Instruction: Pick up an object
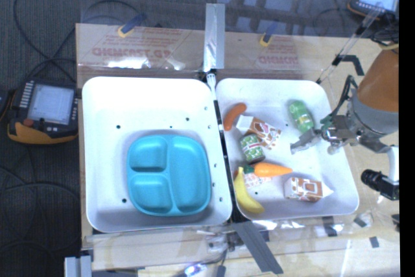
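Over the right bin, the hand hung with its fingers spread and nothing between them, near the green bottle and above the carrot and small carton.

I see the bench, pale wood under a clear sheet, carrying two shallow white bins side by side, touching. The right bin sits directly under my pincer. The left bin lies well beyond the pincer's tips, on the far side from the arm.
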Robot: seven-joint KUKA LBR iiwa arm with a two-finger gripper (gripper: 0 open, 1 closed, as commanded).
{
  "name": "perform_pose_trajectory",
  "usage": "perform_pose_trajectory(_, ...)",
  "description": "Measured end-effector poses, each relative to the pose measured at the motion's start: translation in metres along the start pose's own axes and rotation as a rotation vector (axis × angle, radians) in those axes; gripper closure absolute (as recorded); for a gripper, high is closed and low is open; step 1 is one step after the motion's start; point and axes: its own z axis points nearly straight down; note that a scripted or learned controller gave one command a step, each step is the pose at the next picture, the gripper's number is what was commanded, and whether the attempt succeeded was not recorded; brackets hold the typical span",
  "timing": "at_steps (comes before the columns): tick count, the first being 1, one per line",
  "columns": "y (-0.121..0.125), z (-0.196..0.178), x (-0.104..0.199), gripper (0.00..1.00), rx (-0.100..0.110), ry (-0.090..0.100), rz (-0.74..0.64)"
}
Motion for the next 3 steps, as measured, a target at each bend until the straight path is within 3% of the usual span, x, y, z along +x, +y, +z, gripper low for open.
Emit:
perform_pose_trajectory(1,0.049,0.038,-0.044,0.00,-0.001,-0.004,-0.196)
perform_pose_trajectory(2,0.093,0.097,-0.036,0.00,-0.010,0.003,-0.239)
perform_pose_trajectory(3,0.092,0.090,-0.036,1.00,-0.007,0.001,-0.240)
